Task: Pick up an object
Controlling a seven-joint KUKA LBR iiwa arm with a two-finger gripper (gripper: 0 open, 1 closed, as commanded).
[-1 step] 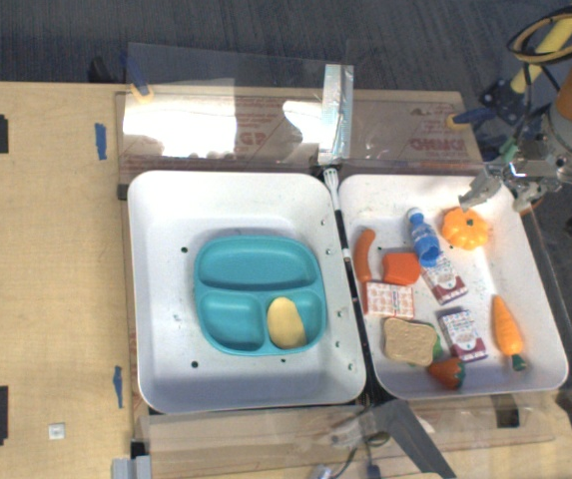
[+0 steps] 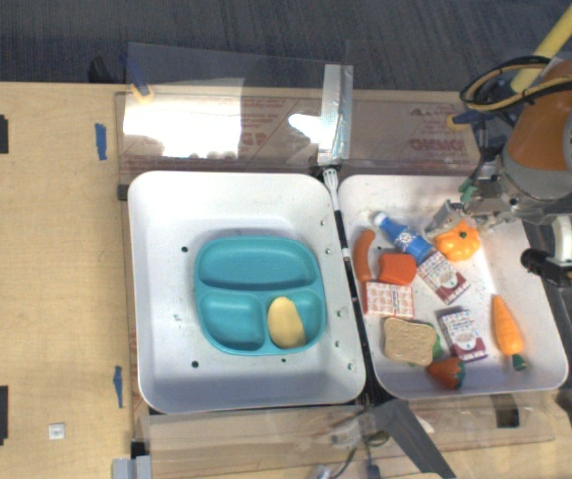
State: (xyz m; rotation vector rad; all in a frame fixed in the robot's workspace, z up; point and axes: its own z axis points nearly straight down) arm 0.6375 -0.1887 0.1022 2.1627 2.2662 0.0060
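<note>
Tomato (image 2: 446,372) and bread (image 2: 409,340) lie at the near edge of the right bin (image 2: 545,367), and my end effector (image 2: 475,206) hangs at that bin's far right corner.

Measured from the bread: a red block (image 2: 397,268) sits just beyond it, a sausage (image 2: 364,254) beyond and left, a blue bottle (image 2: 402,234) farther back. My end effector is right above a small orange pumpkin (image 2: 458,241), beyond and right of the bread; I cannot tell how wide it stands or whether it touches the pumpkin. Two packets (image 2: 462,332) lie right of the bread, a carrot (image 2: 507,331) farther right. Well left, the left bin (image 2: 156,267) holds a teal tray (image 2: 256,267) with a potato (image 2: 286,322).
</note>
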